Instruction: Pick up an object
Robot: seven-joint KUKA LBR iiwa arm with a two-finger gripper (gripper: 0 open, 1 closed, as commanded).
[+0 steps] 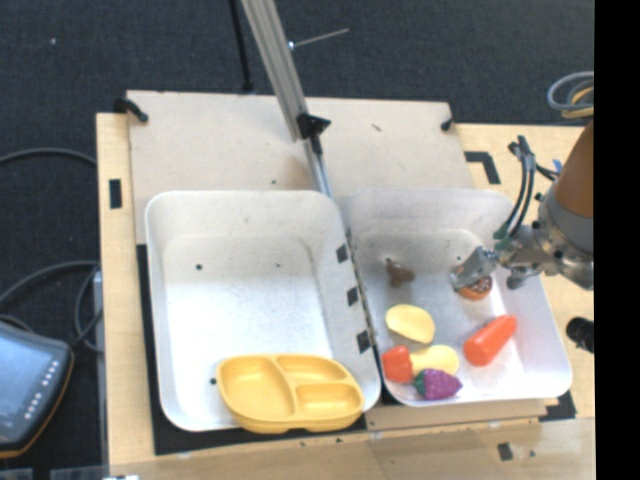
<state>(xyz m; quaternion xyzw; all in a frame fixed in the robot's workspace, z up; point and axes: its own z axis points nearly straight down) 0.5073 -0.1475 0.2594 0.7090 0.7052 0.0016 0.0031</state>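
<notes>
The gripper point(478, 270) hangs low in the right bin point(440, 213) — above a small orange-brown object point(473, 289). A yellow tray point(290, 392) lies in the left bin point(240, 213).

Robotics lab: plywood tabletop point(400, 133) on dark carpet point(100, 28), aluminium extrusion camera pole point(272, 48), loose cables point(40, 158), teach pendant point(28, 378) at lower left.

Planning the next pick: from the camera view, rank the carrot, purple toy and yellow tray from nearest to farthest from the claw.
From the claw:
1. Carrot, right bin, just below it.
2. Purple toy, right bin's lower edge.
3. Yellow tray, left bin's lower corner.
</notes>
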